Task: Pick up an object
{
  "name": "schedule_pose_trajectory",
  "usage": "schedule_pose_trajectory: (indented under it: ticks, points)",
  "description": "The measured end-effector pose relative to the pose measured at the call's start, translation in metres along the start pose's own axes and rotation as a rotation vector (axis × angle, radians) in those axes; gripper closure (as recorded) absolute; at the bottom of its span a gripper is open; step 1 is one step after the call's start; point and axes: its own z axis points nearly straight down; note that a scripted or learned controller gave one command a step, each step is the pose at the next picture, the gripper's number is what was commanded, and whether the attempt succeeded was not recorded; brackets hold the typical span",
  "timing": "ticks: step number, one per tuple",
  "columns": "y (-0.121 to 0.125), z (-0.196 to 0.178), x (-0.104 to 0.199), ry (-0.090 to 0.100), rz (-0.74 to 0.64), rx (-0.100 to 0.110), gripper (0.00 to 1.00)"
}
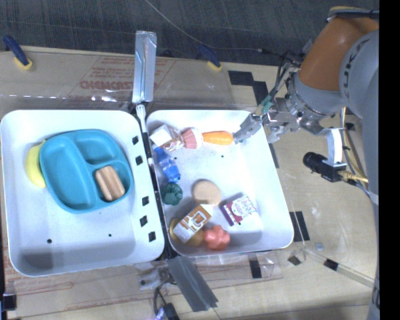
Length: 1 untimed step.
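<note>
The nearest candidate for the pick is the orange carrot-shaped piece [217, 138]. It lies flat on the floor of the right bin [270, 179], directly off the tip of the tool [245, 131], and appears to touch it or sit just beside it. I cannot tell whether the tool stands wide or narrow; the tip reads as a single pale wedge from this camera. Nothing is visibly held.

Beyond the carrot piece, further out from the tool, lie a pink-and-white packet [180, 139] and a blue wrapper [167, 165]. Below the tool's line of reach sit a tan round disc [207, 191], a dark green lump [172, 193], a maroon pouch [240, 210], a brown box [193, 223] and a red fruit [217, 237]. The left bin [67, 245], well apart from the tool, carries a blue divided tray [73, 165] with a bread roll [110, 183] in it and a banana [33, 166] beside it. Both bins rest on the desk [333, 245].

Step in hand, as I judge it: approach, at the point of contact, grasp not yet confirmed.

Next move calls for: centring the tool over the carrot piece's long axis, descending to the bin floor, closing across the narrow width, then lifting straight up. Risk: the piece may slide away along the smooth floor.
</note>
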Motion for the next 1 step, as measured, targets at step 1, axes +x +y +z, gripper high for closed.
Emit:
schedule_pose_trajectory:
  ticks: [1]
  points:
    - [0.006, 0.1375, 0.0186, 0.003, 0.112, 0.012, 0.0]
